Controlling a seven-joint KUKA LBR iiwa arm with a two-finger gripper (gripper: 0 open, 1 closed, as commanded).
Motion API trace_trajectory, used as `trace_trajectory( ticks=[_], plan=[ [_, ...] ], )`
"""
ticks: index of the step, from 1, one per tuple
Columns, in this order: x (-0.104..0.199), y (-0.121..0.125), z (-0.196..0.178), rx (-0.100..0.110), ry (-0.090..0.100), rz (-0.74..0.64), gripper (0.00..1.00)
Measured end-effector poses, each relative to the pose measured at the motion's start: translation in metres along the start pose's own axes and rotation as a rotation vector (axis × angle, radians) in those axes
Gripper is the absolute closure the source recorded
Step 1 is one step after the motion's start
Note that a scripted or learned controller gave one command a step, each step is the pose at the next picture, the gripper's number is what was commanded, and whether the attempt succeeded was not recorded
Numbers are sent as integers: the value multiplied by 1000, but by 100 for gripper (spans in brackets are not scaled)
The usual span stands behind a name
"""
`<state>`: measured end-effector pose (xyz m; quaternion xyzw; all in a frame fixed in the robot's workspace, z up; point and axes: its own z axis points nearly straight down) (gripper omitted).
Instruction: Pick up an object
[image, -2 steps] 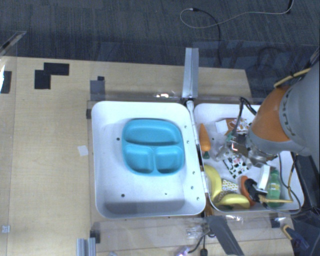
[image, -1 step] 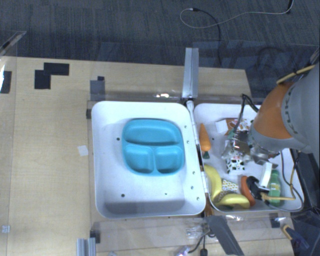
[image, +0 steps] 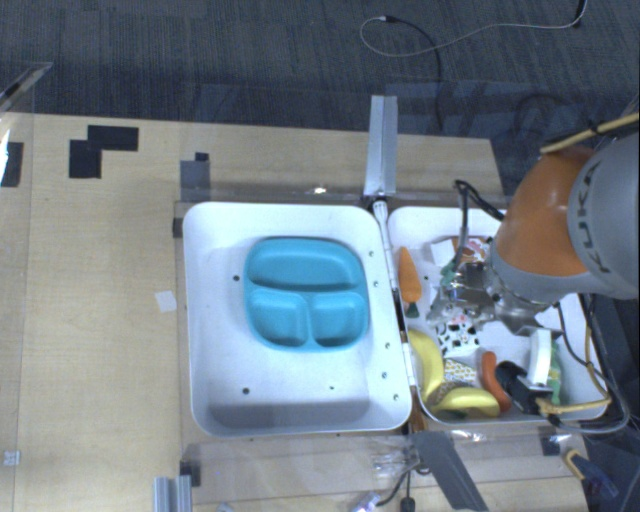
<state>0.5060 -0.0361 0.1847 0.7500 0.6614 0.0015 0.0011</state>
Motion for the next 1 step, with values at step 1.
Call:
trace_trajectory(
  ticks=[1],
  plan=[
    [1,2,-10,-3,0,-4,100]
  ],
)
